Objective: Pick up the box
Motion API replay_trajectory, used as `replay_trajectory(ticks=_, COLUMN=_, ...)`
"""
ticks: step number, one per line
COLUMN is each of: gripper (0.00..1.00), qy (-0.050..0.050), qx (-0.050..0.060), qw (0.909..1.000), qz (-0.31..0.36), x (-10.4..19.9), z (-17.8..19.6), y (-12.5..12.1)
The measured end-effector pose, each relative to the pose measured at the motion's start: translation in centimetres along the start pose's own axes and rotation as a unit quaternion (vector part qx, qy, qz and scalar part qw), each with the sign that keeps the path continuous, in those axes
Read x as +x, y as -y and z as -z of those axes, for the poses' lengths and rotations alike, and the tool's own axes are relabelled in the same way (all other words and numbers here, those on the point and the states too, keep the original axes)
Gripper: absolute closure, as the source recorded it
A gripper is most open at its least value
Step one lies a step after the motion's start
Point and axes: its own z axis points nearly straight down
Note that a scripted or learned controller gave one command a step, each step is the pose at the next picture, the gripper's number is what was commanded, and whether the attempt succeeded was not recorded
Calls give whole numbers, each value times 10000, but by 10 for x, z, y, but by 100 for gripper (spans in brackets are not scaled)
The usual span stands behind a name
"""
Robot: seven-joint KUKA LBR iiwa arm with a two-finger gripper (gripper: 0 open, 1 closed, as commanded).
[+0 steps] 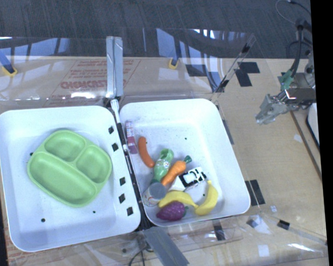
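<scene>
While hand (266,114) hovers outside bins, box (192,178) lies among toys.

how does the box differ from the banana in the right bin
The box is black and white with straight edges; the banana is plain yellow and curved. The box looks smaller and compact, while the banana is longer, bending along the bin's near side. The box lies just above the banana, next to the carrot; the banana sits beside the purple grapes. Both lie in the right bin, in the toy food pile.

Green divided plate (70,174) in left bin (18,126)
</scene>
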Motion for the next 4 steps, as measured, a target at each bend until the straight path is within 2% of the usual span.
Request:
replay_trajectory(ticks=1, gripper=100, qy=-3, qx=5, qw=9996, qz=-280, x=34, z=0, y=-2)
replay_trajectory(ticks=2, gripper=0, qy=-2, qx=6, qw=9996, qz=-280, x=34, z=0, y=-2)
replay_trajectory(ticks=3, gripper=0, qy=6, qx=-9, qw=9710, qz=-2389, x=12, z=-3, y=-12)
replay_trajectory(ticks=4, gripper=100, qy=12, qx=0, qw=9720, qz=-2348, x=13, z=7, y=-13)
